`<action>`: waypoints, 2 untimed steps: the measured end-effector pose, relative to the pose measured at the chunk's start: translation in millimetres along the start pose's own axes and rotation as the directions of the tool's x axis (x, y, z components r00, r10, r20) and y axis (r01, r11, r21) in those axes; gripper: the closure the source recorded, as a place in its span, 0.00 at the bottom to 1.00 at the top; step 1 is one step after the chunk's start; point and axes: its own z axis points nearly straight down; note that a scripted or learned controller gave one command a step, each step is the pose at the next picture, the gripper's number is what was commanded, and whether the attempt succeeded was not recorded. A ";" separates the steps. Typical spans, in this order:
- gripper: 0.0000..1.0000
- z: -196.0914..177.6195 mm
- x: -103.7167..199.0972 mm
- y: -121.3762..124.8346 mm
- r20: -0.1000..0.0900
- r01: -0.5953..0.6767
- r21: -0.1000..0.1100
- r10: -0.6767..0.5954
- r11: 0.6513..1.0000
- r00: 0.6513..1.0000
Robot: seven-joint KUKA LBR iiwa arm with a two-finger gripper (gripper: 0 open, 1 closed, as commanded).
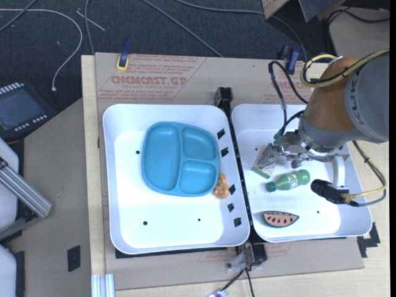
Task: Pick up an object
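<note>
**End effector low in right bin, grip state unclear**

Here, the end effector (267, 161) sits low in the right bin (352, 228), at its left-centre, w/ the grey arm (365, 98) and its orange band coming in from the right. Metal fingertips are small and blurred against the white floor; can't tell if they're parted or closed, or whether anything is between them.

Just below and right of the tips lies a green bottle (288, 180), on its side, white cap end toward the right. It looks near or touching the tips, but the contact is hard to make out. A watermelon slice toy (280, 218) lies flat near the front wall of the same bin, apart from the bottle. A black connector w/ yellow cable (329, 191) hangs off the wrist, covering part of the bin floor to the right.

Left bin (124, 215) holds a blue divided plate (179, 159), 3 compartments, upper centre. A small orange-brown item (221, 187) rests at the plate's lower right edge, beside the divider wall; too small to ID.

Desk (99, 166) edges are cut off at the bottom.
</note>
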 end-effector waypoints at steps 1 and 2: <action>0.00 12.8 0.7 2.7 -0.002 0.001 -0.007 -0.001 1.000 1.000; 1.00 -0.7 1.4 5.6 -0.002 0.000 -0.018 0.000 1.000 1.000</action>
